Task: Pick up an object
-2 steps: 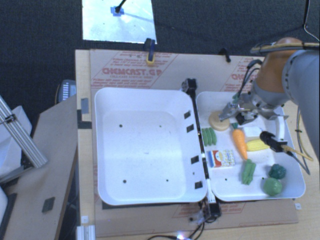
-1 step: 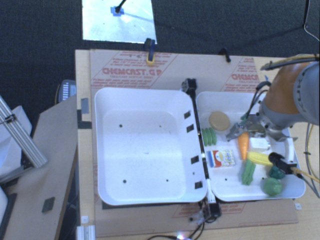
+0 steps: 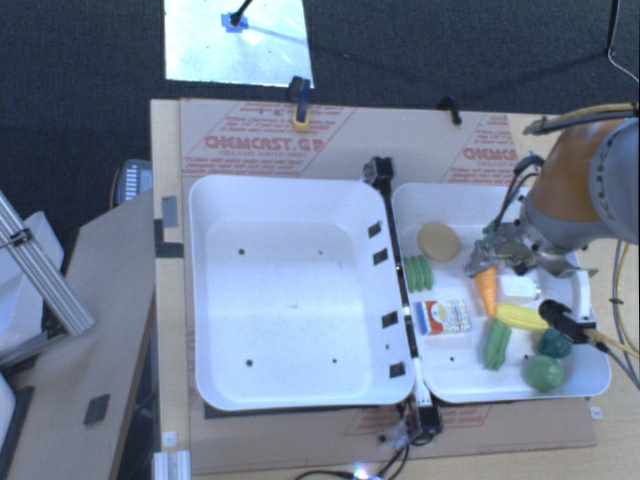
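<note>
My gripper (image 3: 484, 261) hangs over the right bin (image 3: 470, 190), at the upper end of an orange carrot (image 3: 487, 292). The carrot lies in the bin's middle, pointing toward the front. Around it lie a tan round disc (image 3: 438, 240), a green ridged piece (image 3: 417, 273), a red and white box (image 3: 442, 317), a white block (image 3: 518, 288), a yellow corn-like piece (image 3: 520, 316) and a long green vegetable (image 3: 496, 343). Two green lumps (image 3: 545, 371) sit at the front right corner. I cannot see anything held.
The left bin (image 3: 290, 193) stands beside the right one, with a black hinged divider (image 3: 392, 268) between them. The arm's orange band (image 3: 580, 173) reaches in from the right, trailing cables (image 3: 600, 340) over the right bin's edge.
</note>
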You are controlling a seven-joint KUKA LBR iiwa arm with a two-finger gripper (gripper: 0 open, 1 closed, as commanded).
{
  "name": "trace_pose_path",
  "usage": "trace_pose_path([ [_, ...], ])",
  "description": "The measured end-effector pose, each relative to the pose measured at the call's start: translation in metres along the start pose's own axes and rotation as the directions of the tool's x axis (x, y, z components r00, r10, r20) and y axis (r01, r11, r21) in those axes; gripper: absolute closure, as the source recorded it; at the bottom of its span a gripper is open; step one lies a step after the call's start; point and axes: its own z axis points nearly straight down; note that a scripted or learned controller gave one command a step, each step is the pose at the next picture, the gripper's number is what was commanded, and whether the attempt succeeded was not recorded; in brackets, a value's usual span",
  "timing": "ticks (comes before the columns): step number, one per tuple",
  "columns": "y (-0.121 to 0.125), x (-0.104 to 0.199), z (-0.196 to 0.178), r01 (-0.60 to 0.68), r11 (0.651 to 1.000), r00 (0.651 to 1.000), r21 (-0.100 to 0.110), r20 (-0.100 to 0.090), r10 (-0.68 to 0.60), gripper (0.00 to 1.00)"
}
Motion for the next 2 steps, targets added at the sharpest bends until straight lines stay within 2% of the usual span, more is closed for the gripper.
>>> trace_pose_path([
  [1,0.037,0.065,-0.037,0.009,1.0,1.0,-0.004,-0.002,-0.009,1.0],
  [2,0.085,0.117,-0.093,0.008,1.0,1.0,-0.006,-0.001,-0.008,1.0],
])
